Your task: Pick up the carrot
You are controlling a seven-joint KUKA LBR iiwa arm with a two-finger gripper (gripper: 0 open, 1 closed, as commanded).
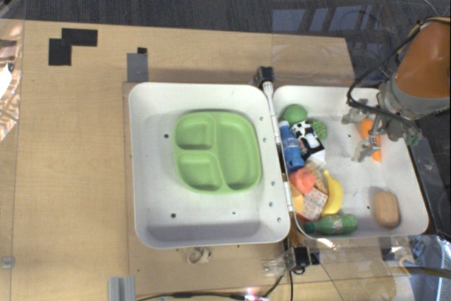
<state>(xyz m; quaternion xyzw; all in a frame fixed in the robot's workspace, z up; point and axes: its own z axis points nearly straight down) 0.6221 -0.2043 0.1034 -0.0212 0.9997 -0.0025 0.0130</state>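
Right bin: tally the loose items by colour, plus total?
Right bin, as far as the pile can be told apart:
Green: 3, ball, spiky toy, cucumber-like piece
Orange: 1, carrot, at the tool
Yellow: 1, banana
Blue: 1, tube
Black-and-white: 1, toy
Pink-red: 1, piece
Tan: 1, oval
Total: 9

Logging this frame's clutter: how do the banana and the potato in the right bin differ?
Colour: the banana is yellow; the potato is tan-brown.
Shape: the banana is long and curved; the potato is a short, rounded oval.
Surroundings: the banana lies packed among other items by the bin's left wall, next to a green vegetable; the potato lies alone on bare floor toward the right.
Shared: both lie in the right bin, away from the gripper.
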